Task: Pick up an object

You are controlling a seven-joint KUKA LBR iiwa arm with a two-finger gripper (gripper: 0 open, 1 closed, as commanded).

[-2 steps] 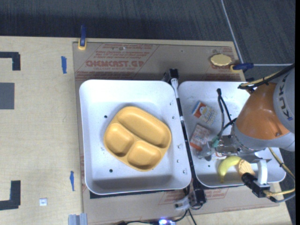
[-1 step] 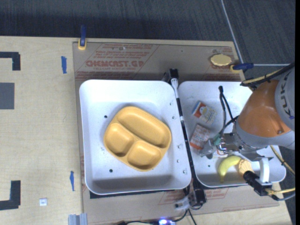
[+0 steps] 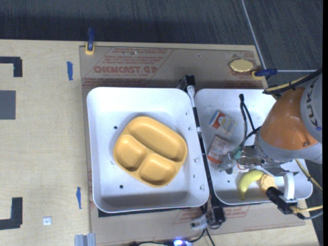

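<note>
Banana (image 3: 247, 181) in the right bin (image 3: 225, 100) lies partly under the arm (image 3: 289, 127), which hides the gripper (image 3: 245, 157) so its state cannot be told.

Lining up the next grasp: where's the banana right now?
The banana lies in the right bin, near its front edge, just below the gripper and the arm's wrist, with a small packet up and to its left.

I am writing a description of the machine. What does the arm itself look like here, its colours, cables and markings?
The arm is grey with a broad, rounded orange band above the wrist. Part of a dark lettering shows on the grey shell at the right edge. Thin black cables loop beside it, and a yellow line runs over its top. The tool below is grey metal with small coloured wires.
</note>
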